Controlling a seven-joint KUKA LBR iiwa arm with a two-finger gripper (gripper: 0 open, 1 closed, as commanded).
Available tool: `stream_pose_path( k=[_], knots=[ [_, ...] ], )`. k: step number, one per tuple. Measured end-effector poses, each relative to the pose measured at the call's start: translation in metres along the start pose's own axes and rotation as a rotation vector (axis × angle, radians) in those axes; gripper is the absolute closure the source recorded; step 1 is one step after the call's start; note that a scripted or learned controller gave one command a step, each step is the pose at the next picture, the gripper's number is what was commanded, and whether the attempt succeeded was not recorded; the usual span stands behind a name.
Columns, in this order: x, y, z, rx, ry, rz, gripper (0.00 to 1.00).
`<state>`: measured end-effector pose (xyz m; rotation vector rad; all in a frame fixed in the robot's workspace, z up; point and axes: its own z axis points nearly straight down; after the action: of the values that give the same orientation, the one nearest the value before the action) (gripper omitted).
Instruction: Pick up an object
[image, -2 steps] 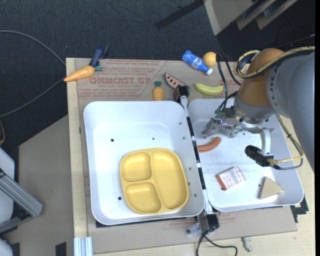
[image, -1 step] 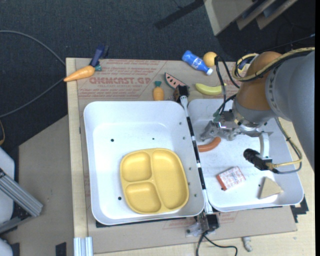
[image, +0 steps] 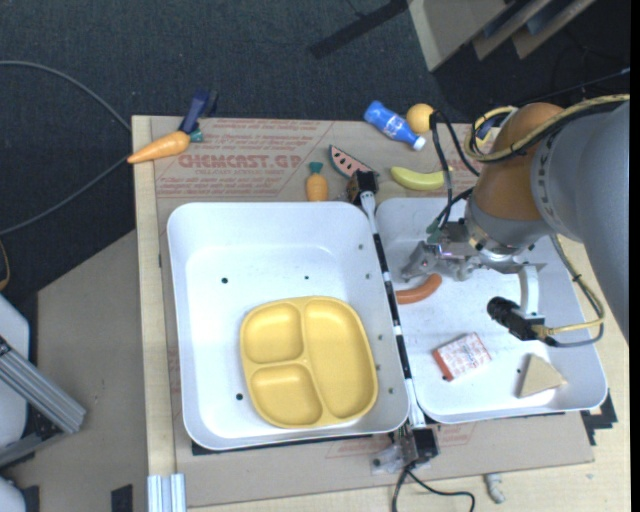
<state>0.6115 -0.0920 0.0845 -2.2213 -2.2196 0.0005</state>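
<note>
Bench with cardboard sheet (image: 250, 160) is sitting on dark carpet; two white bins are lying side by side on it. Left bin (image: 200, 250) is holding a yellow divided plate (image: 305, 360). Right bin (image: 580, 380) is holding an orange sausage-shaped toy (image: 420, 289), a red-and-white packet (image: 462, 356) and a tan wedge (image: 540, 377).

Gripper (image: 432, 262) is hanging low at the right bin's left side, just above and touching or nearly touching the sausage toy. Finger state: cannot tell; wrist and cabling are masking the tips.

Likely target, as a judgement: the sausage toy. It is lying flat near the divider between the bins, long axis running left-right with a slight tilt, right end higher in the view, left end pointing toward the divider.

Risks, judged:
- Toy is sitting close to the bin wall; a finger could be landing on the rim or the divider rather than beside the toy.
- Rounded, slim body could be rolling or squirting out if the fingers are closing along its length rather than across it.
</note>
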Motion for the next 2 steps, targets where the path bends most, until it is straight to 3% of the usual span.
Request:
stream_pose_path(
  k=[2],
  knots=[
    [-0.0055, -0.0025, -0.0002, 0.001, 0.0, 0.0, 0.0]
  ],
)
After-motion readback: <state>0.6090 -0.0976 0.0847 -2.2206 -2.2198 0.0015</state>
